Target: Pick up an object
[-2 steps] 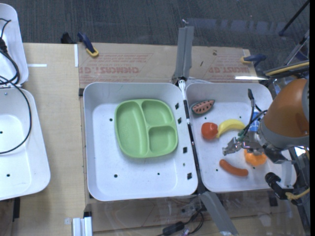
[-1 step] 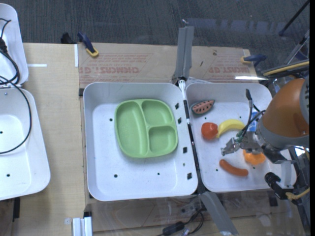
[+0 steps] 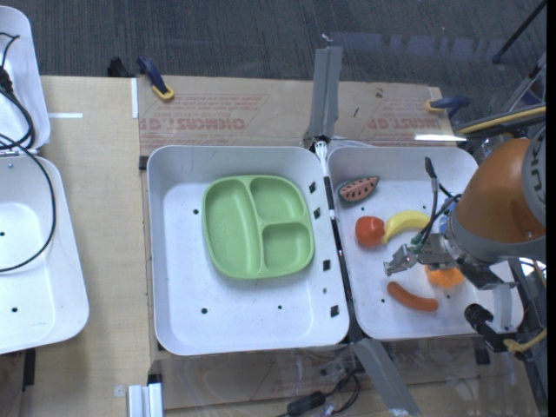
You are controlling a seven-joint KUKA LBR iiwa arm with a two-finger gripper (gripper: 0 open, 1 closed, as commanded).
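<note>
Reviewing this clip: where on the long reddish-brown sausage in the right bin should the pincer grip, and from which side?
Probably the middle of the long reddish-brown sausage, from straight above, fingers closing across its narrow width. It lies flat on the right white bin floor, with bare floor along both long sides; the orange piece sits near its right end.

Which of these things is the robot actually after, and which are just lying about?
Job: gripper, tomato, banana, sausage, watermelon slice, orange piece, right bin.
Lying about: green plate, left bin.
</note>
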